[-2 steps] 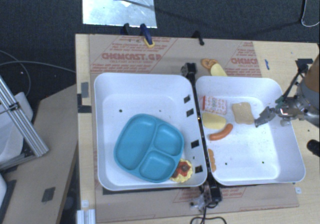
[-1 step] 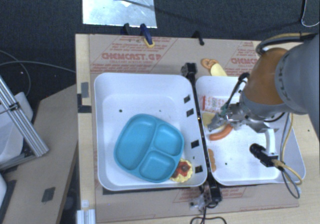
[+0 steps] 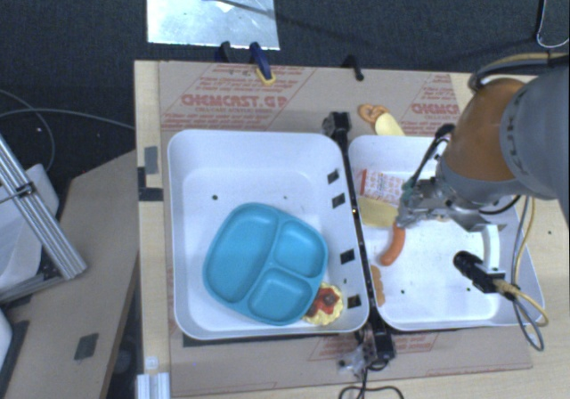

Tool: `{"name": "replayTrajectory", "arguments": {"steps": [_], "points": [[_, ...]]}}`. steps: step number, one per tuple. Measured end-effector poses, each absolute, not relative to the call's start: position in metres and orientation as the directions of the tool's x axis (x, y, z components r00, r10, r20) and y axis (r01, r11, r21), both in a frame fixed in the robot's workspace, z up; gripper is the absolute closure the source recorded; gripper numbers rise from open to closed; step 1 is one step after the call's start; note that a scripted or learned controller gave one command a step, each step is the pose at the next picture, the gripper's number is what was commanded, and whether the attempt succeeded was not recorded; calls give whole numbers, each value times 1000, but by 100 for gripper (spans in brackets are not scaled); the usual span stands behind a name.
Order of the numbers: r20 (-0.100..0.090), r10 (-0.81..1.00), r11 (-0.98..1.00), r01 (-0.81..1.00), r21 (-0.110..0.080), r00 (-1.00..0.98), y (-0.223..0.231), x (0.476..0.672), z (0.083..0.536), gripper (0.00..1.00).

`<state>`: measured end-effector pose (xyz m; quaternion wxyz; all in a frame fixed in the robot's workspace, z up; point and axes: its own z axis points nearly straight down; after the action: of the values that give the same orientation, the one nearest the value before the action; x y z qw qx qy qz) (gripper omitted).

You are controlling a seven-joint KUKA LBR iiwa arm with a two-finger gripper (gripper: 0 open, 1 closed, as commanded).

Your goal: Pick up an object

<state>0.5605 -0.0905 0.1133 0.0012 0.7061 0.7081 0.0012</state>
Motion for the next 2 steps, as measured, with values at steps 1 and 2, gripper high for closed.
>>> {"name": "replayTrajectory", "arguments": {"steps": [1,2], "points": [[0,1000,2,1000,3,-2,-91,560,113,0],[-2,1000,5,1000,5,-5,-87,603,85,0]]}}
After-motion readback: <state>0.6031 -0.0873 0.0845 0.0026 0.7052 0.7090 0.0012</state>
